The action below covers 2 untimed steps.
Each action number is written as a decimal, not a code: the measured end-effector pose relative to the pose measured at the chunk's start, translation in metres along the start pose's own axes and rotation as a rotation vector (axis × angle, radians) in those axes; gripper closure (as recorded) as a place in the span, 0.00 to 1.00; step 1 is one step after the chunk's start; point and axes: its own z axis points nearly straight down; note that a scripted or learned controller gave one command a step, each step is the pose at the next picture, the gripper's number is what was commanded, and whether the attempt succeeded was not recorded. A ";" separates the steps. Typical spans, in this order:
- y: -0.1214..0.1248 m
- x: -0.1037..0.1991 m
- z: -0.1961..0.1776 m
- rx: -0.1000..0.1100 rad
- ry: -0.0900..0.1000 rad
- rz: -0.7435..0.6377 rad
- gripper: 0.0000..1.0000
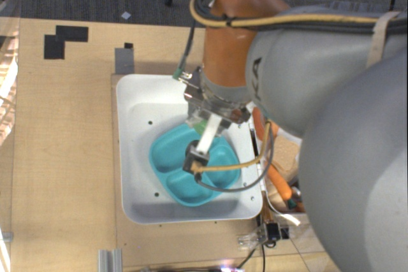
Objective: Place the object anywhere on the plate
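On the far left the pale wooden surface (57,156) carries a stepped black mark (64,41) near its top edge, and just right of that a small grey patch (124,60) with a black tab above it. Neither one carries lettering that can be read.

Next comes the left white bin (131,150), shallow and round-cornered. The teal plate (167,159) lies in its lower right part, flat on the bin floor and split by ridges into compartments.

The end effector (213,118) hangs below the orange band (226,54) of the arm, over the upper right part of the plate and well inside the bin's walls. Whether it is spread or pressed together cannot be told, as the wrist above hides it. No object can be seen in its grip.

Right of the bin's wall, in the narrow strip between the bin and the arm, lies an orange carrot-shaped piece (280,183). It is slanted, with its upper end towards the bin. It is off the plate and outside the left bin, to the lower right of the end effector and apart from it. A darker green-and-red bit (294,204) sits just beside its lower end, too small to make out. What the carrot-shaped piece rests on is hidden.

The bulky grey arm (344,124) covers the right.
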 end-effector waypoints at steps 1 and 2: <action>0.019 -0.037 0.024 0.002 -0.003 0.224 1.00; -0.020 -0.013 0.021 0.001 -0.001 0.706 1.00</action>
